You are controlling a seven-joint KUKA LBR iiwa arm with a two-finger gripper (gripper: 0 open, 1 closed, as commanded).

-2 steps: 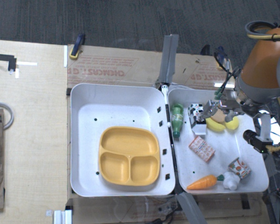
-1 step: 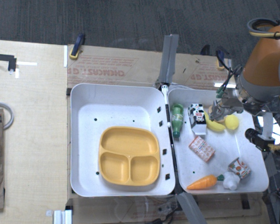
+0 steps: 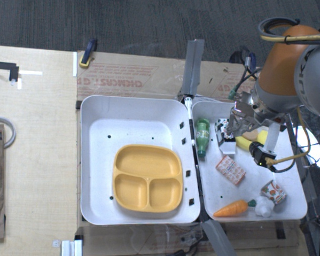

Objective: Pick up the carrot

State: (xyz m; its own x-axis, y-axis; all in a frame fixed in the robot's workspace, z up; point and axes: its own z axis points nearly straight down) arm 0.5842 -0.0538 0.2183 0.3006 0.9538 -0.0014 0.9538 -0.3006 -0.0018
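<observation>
1. The carrot (image 3: 231, 209) lies on the floor of the right bin (image 3: 294, 212), near its front edge, orange body pointing left and green top toward the right.
2. Just right of the carrot's green end sits a small white lump (image 3: 263, 209), and behind that a small patterned carton (image 3: 274, 192) lies tilted.
3. A red-and-white checked packet (image 3: 231, 170) rests near the bin's middle, apart from the carrot.
4. A green bottle (image 3: 202, 135) lies along the right bin's left wall, cap end toward the back.
5. The gripper (image 3: 235, 135) hangs over the back part of the right bin, well apart from the carrot; whether it is released or clenched cannot be told from this angle, and nothing is seen grasped in it.
6. A yellow object (image 3: 254, 140) shows just beside the gripper, partly hidden by the arm (image 3: 292, 62).
7. The left bin (image 3: 95, 148) holds a yellow three-compartment tray (image 3: 148, 177), lying flat toward its front.
8. Both bins stand on the desk (image 3: 30, 161), with brown cardboard (image 3: 136, 75) behind them.
</observation>
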